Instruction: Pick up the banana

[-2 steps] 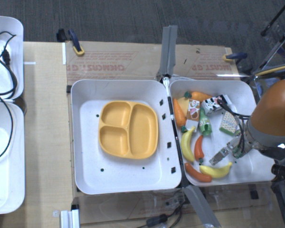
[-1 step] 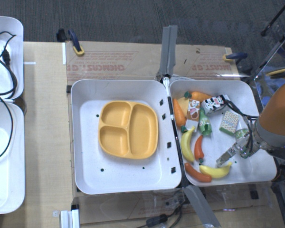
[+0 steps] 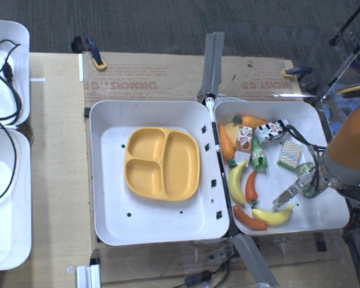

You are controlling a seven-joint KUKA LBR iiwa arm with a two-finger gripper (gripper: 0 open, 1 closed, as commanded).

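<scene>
The banana [image 3: 272, 215] lies in the right bin [image 3: 324, 221], near its front wall, long axis roughly parallel to that wall. The gripper [image 3: 283, 200] hovers just above the banana; finger state cannot be determined.

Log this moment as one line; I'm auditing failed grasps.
gripper: low in right bin, above banana | grasp: none seen | second banana: untouched | yellow tray: left bin

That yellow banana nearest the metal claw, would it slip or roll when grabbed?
The banana looks smooth and glossy, so probably slippery. Its curved shape may make it rock or pivot rather than roll. It touches an orange-red piece, which might shift too.
</scene>
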